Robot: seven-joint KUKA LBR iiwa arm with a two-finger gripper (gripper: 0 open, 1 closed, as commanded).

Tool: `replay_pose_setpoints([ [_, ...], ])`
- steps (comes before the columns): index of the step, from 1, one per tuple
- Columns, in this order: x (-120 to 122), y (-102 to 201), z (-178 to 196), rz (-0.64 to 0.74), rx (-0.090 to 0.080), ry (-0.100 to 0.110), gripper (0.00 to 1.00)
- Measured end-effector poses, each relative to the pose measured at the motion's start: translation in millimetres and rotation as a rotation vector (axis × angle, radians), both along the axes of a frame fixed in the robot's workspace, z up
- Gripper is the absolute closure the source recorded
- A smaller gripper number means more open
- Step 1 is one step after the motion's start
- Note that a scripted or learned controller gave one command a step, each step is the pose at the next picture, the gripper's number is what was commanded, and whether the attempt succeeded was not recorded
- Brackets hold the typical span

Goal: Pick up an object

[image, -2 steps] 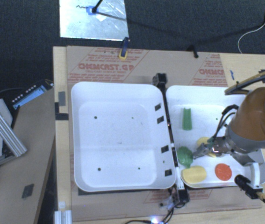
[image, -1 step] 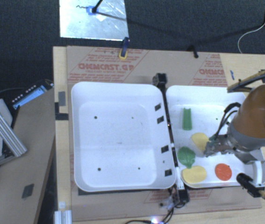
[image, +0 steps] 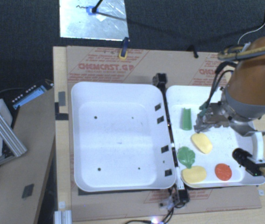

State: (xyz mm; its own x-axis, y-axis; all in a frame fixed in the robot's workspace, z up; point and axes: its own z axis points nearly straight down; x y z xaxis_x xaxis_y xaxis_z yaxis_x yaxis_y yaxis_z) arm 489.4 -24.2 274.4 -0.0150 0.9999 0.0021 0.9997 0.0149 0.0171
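On a brown bench, the right bin holds a green stick, two yellow lumps, a green piece and a red disc. The gripper hangs between stick and lump; its state I cannot tell.

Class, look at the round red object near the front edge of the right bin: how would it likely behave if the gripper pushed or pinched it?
The red object looks round and low, so a push would probably slide or roll it. Its smooth, curved outline suggests a pinch might slip off. It lies apart from the yellow piece, leaving room to move.
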Motion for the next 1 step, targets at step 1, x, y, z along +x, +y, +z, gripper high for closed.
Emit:
replay_pose_setpoints([
  [1,90.3,55.9,-5.8,-0.004,-0.001,0.008,1.0],
])
